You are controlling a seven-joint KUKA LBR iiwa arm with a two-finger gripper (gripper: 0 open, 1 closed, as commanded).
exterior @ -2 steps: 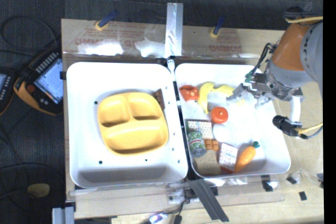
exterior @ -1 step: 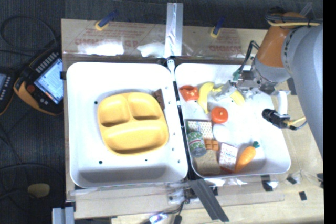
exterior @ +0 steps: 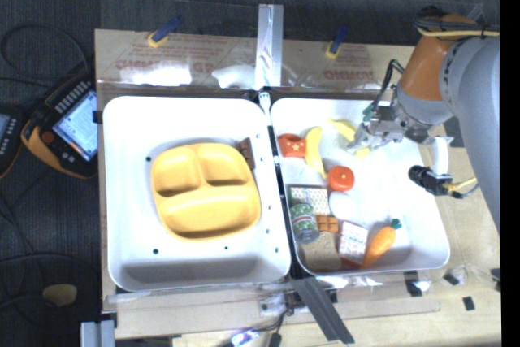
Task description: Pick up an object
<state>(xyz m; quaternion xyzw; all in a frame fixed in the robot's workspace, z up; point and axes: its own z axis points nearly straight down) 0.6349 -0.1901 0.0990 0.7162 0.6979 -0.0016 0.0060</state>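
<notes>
Camera view has the gripper low in the right bin, its tip touching or just over a pale yellow piece near the far wall, though whether it is parted or closed I cannot tell. Just beside it lie a curved banana and a round glossy tomato (both plastic-looking), with a tapered orange carrot at the near wall. A yellow compartment tray, smooth and rounded, sits in the left bin.
</notes>
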